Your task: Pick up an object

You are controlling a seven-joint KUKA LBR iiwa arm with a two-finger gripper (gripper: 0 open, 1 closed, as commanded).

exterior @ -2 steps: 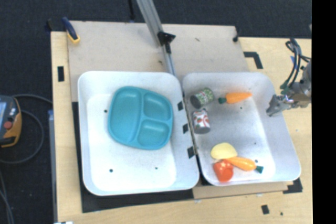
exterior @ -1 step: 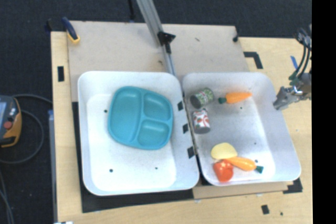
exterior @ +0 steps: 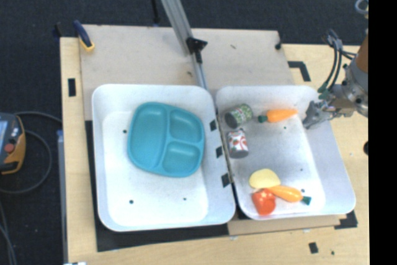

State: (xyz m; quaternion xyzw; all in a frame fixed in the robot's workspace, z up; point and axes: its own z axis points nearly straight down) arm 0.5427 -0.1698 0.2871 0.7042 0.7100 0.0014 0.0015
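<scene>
Nearest my camera, at the front edge of the right bin (exterior: 338,177), I see a small huddle of toy food: a red tomato-like piece (exterior: 263,202), a yellow lemon-shaped piece (exterior: 263,179) just behind it, and an orange carrot (exterior: 287,193) with a green tip lying across beside both, touching or nearly so. Over in the left bin (exterior: 111,195) sits a teal divided plate (exterior: 166,138), flat and roughly centred, with bare white floor in front of it. Moving back in the right bin, a small silver can (exterior: 237,143) lies close to the wall that the two bins share, and just behind it a green-and-grey can (exterior: 238,115) lies on its side. A second carrot (exterior: 278,115) lies beside that can, toward the right, near the back wall of the bin. At about the same depth, the gripper (exterior: 313,113) hangs over the right bin's back right corner, with the grey wrist and its cables reaching in from the right. It sits a little apart from the second carrot, with nothing between them. I cannot tell from this slant whether the claw is spread or pressed together, and I see nothing held in it. Farther back, a grey metal bar (exterior: 170,0) slants across the bench (exterior: 130,59) toward the gap between the bins, and a blue-and-yellow clamp (exterior: 83,36) sits at the bench's far left corner.
</scene>
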